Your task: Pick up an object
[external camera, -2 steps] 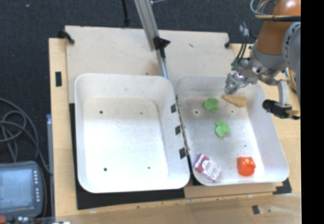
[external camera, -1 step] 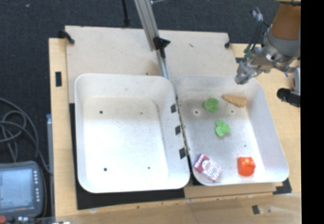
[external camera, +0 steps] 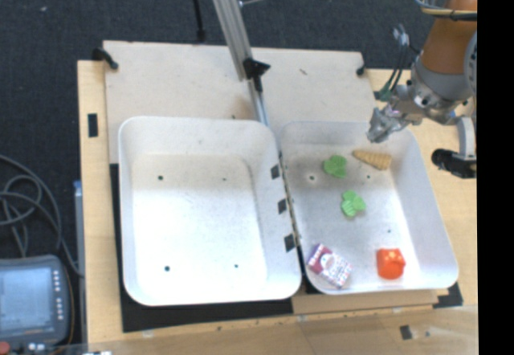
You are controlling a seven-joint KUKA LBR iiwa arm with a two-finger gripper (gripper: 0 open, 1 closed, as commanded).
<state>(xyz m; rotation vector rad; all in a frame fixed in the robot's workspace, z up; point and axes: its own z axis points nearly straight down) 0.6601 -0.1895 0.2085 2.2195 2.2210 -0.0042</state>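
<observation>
The hand [external camera: 379, 134] hangs at the far right corner of the right bin [external camera: 426, 209], its tip low over the bin's back rim. Whether it is spread or closed cannot be told from this slant; nothing shows gripped in it. Behind it the grey wrist rises to the orange band of the arm [external camera: 446, 40], with looped cables at the top right.

Just beside the hand's tip, toward the near side, lies a tan cone-shaped piece [external camera: 373, 158], pointed end to the left, flat on the bin floor and apart from the hand. Left of it sits a green, leafy-looking piece [external camera: 336, 166]. A second green piece [external camera: 352, 204] lies nearer the camera, close to the bin's middle. At the near edge of the same bin a red block-like object [external camera: 390, 263] stands toward the right corner, and a small red and white packet [external camera: 329, 266] lies tilted by the near left corner, close against the rim.

The left bin [external camera: 136, 201] sits side by side with the right one, their rims meeting along the middle where small dark clips [external camera: 283, 206] show. Both bins rest on a pale wooden worktop [external camera: 185, 72]. A slanted aluminium post [external camera: 229, 12] rises from behind the seam between the bins. At the bottom left, off the worktop, are a grey screen unit [external camera: 30, 297] and coiled cables [external camera: 24, 193] on the dark carpet.
</observation>
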